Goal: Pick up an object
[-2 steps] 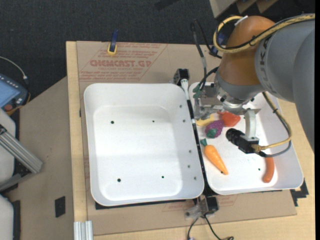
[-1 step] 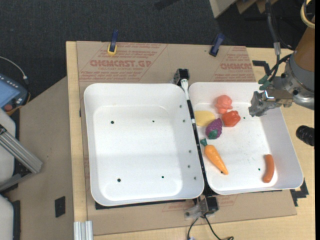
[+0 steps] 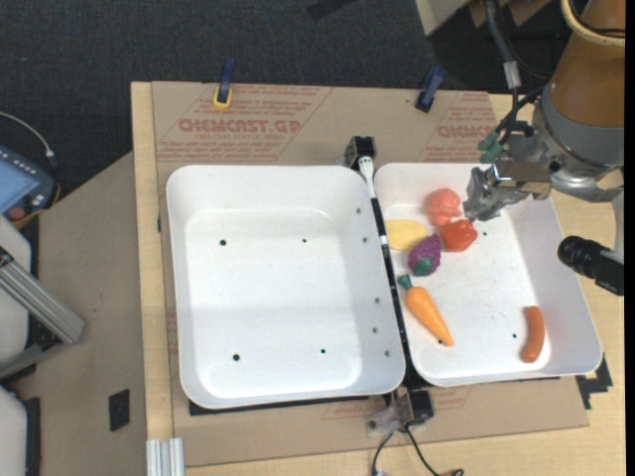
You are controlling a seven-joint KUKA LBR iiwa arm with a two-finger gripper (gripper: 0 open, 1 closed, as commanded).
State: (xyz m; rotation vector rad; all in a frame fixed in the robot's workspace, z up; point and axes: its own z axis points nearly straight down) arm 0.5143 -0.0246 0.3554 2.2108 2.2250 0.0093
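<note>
Nearest, the carrot (image 3: 431, 314) lies slantwise, while the claw (image 3: 483, 202), its grip impossible to tell, hovers just right of the pink piece (image 3: 444, 203) and red piece (image 3: 457, 235).

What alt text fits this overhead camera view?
A robot gripper hovers over toy food in the right bin: a pink piece, tomato, lemon, grapes, carrot and sausage.
</note>
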